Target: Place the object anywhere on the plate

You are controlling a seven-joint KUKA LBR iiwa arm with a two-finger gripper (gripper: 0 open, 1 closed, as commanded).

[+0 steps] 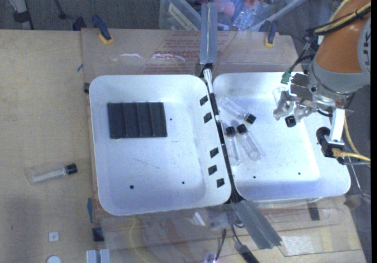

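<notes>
Hovering over the right shallow white bin (306, 180), the claw (288, 110), whose grip I cannot tell, sits near the clear black-capped plastic vials (240, 132), apparently to pick one for the dark ribbed rectangular plate (136, 120) in the left bin (147, 194).

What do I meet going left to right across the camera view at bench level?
Stray vial on the bench → dark ridged plate in the left bin → divider → clear vials in the right bin → gripper.
</notes>
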